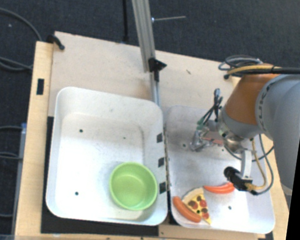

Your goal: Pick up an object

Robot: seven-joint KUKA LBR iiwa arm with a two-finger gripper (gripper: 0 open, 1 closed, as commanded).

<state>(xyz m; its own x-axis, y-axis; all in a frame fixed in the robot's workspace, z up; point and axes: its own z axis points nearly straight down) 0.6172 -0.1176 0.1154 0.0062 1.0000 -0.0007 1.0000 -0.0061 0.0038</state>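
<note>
- Whether the gripper (199, 143) is released or clenched cannot be told from this angle. It hangs over a bare patch in the far-left part of the right bin (253, 216), well apart from the toys.
- Nearest, at the right bin's front edge, lie three toy foods, any of which could be picked up.
- One is a red-orange sausage (185, 210), lying at a slant by the bin's front-left corner.
- One is a pizza slice (198, 202), with a yellow crust, dark red toppings and its tip pointing toward the front. It touches the sausage on its right side.
- One is a curved red-orange pepper (219, 188), just behind the pizza slice and apart from it.
- One green bowl (133, 185) sits upright in the front-right corner of the left bin (81, 134). It is round, plain and light green.
- The two white bins stand side by side, with their inner rims touching.
- The grey arm (282, 114), with its orange band (244, 103), reaches in from the right above the right bin. Black cables loop around the wrist.
- Farthest away, one metal pole (144, 26) slants up from the bench (102, 65) behind the bins.
</note>
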